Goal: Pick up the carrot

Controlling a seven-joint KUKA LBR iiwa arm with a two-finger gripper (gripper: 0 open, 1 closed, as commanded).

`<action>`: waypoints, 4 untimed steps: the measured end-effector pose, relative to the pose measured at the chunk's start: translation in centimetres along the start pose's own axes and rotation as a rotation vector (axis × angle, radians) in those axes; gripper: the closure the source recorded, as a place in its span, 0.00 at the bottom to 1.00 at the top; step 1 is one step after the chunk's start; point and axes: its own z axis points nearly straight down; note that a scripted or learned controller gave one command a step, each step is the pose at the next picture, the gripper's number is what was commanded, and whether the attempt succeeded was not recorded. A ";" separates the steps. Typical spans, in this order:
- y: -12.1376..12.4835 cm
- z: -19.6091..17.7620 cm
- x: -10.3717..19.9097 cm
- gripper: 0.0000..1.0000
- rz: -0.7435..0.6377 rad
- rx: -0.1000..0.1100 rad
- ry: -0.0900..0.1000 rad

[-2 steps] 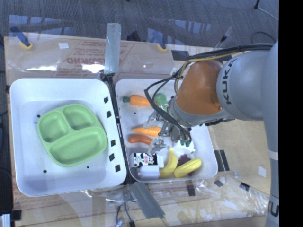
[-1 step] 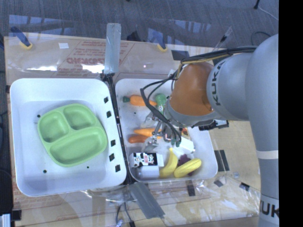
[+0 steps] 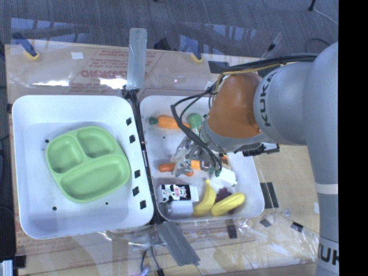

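beside the metallic end effector (image 3: pixel 188 161) lies a tapered orange carrot (image 3: pixel 167 167).

The grey arm (image 3: pixel 299 102) bears black capital letters beside the orange band, reading "KUK" before the curve hides the rest; a second such marking at the arm's lower part shows "KU" at the picture's bottom edge. A clear sheet (image 3: pixel 98 71) behind the bins carries red print, too blurred to read. A small black-and-white card (image 3: pixel 175 192) shows marks that cannot be read
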 end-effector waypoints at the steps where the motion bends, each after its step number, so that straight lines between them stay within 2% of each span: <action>1: 6.7 -9.2 8.2 1.00 -0.073 -0.003 -0.004; 2: 6.6 -9.8 8.3 1.00 -0.077 0.000 0.003; 3: 8.5 -8.7 8.9 1.00 -0.196 0.001 0.008; 4: 8.5 -9.8 8.7 1.00 -0.202 0.001 0.006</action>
